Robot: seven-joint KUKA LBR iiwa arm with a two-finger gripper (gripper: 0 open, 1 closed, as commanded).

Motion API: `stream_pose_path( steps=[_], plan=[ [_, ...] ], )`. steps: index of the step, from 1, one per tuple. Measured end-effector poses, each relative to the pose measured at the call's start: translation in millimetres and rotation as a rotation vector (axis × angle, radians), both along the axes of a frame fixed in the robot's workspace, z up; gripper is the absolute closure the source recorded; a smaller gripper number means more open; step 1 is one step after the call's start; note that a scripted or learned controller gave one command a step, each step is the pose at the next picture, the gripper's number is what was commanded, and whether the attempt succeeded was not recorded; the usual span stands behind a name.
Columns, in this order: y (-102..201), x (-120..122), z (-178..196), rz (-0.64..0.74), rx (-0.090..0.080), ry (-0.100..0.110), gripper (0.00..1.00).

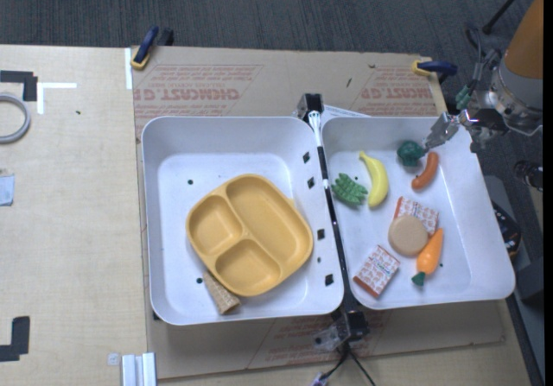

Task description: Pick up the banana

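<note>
Reaching in from the right, the arm (523, 56) is only approaching: its gripper (441, 131) hovers over the right bin's (484, 276) far right corner, jaws narrowly parted and holding nothing. The banana (375, 179) lies near the bin's far left corner, beside green leaves (349, 190). Next, shift left, then descend.

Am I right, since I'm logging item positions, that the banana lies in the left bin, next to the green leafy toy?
Not quite. The camera view shows the banana in the right bin, not the left; it does lie beside the green leafy toy.
</note>
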State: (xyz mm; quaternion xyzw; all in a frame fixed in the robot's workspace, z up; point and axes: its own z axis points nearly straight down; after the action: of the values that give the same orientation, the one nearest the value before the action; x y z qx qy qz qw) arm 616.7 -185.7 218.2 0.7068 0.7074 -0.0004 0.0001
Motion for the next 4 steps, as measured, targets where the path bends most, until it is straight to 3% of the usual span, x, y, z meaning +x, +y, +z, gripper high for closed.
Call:
stream_pose_path(
  steps=[1, 2, 3, 4],
  plan=[
    [68.7, 1.6, -96.2, -0.012, 0.0, 0.001, 0.0],
    [79.4, -6.0, -121.5, 0.512, -0.004, -0.009, 0.0],
    [80.3, -5.4, -111.4, 0.51, -0.001, -0.01, 1.0],
    [84.8, -27.1, -121.7, 0.753, -0.006, -0.011, 1.0]
  ],
)
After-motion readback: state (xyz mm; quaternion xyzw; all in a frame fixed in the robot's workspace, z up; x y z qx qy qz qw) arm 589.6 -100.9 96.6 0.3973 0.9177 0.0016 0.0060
